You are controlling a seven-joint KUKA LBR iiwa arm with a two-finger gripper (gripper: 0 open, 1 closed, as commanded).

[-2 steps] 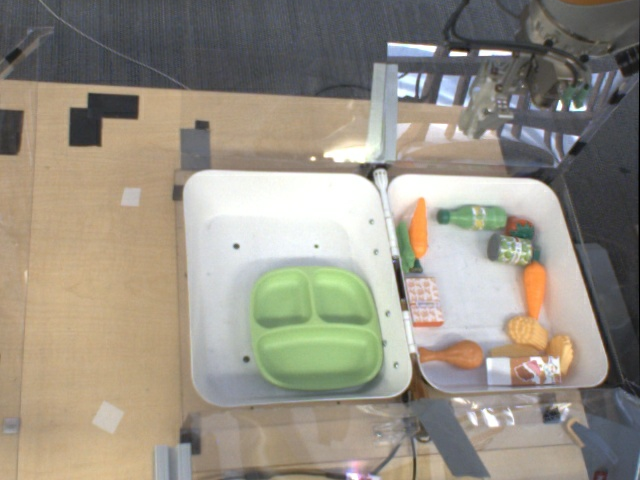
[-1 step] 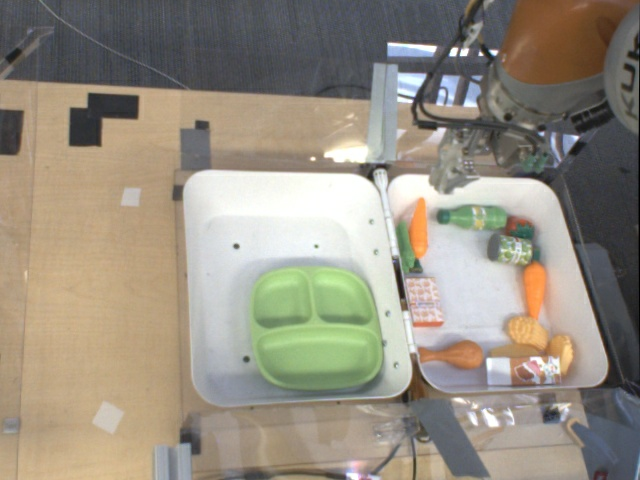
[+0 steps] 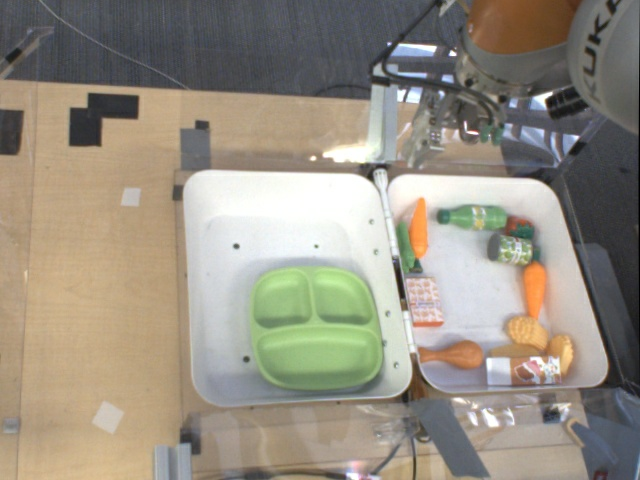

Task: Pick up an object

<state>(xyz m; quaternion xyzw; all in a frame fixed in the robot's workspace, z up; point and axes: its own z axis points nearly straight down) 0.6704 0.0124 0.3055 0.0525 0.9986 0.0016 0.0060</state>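
Left bin (image 3: 200, 268): one green three-compartment plate (image 3: 315, 328), lying flat toward the front. Right bin (image 3: 570, 268): an orange carrot (image 3: 419, 226) against the left wall, a pink printed carton (image 3: 425, 301), a brown drumstick (image 3: 452, 355), a green bottle (image 3: 472, 217) on its side, a dark can (image 3: 511, 250), a second carrot (image 3: 535, 288). Gripper (image 3: 462, 118) sits above the right bin's far edge, holding nothing visible; finger opening cannot be determined.

Bright, even light falls from overhead, with soft, faint shadows inside the left bin (image 3: 205, 268) and under the green divided plate (image 3: 316, 328). A glare patch whitens the wooden surface (image 3: 340, 154) just behind the bins, and the clear tape (image 3: 480, 418) at the front edge glints. Focus is fair but slightly soft; small labels are unreadable. The orange band (image 3: 515, 8) looms large and blurred.
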